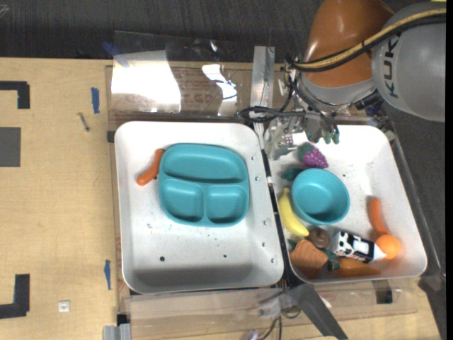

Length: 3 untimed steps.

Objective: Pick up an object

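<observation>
Right bin's far left corner: tool, finger state unclear
Just under tool: purple grapes
Nearer than tool: teal bowl, banana beside it
Far from tool, left bin: teal divided plate, orange sausage

One fixed camera looks down slantwise on both bins from above.

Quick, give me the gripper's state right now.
Gripper: open or shut cannot be told from this view. It sits low at the far left corner of the right bin, next to the purple grapes.
</observation>
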Motion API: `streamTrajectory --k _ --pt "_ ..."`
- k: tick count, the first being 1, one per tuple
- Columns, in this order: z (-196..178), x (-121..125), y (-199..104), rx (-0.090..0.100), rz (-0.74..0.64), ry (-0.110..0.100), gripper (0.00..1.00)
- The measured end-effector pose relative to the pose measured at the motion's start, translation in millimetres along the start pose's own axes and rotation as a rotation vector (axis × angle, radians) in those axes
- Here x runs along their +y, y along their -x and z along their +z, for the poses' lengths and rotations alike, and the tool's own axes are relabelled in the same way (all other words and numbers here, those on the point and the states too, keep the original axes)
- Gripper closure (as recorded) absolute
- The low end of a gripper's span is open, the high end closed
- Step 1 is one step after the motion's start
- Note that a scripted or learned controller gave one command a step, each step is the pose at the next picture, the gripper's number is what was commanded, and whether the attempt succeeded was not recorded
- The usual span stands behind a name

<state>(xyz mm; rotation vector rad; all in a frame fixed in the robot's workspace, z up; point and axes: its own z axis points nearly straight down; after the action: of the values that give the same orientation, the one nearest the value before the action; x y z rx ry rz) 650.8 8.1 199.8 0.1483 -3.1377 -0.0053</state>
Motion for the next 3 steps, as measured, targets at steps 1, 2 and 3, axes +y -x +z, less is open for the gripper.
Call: streamTrajectory --k 1,2,3 --pt "-74.0 -21.4 16.3 -0.015 -0.188 -0.005 1.00" --pt "10.4 59.7 20.8 0.001 -0.332 0.001 1.00" --pt "-61.9 49.2 22.3 -0.014 -0.572 -0.005 1.00"
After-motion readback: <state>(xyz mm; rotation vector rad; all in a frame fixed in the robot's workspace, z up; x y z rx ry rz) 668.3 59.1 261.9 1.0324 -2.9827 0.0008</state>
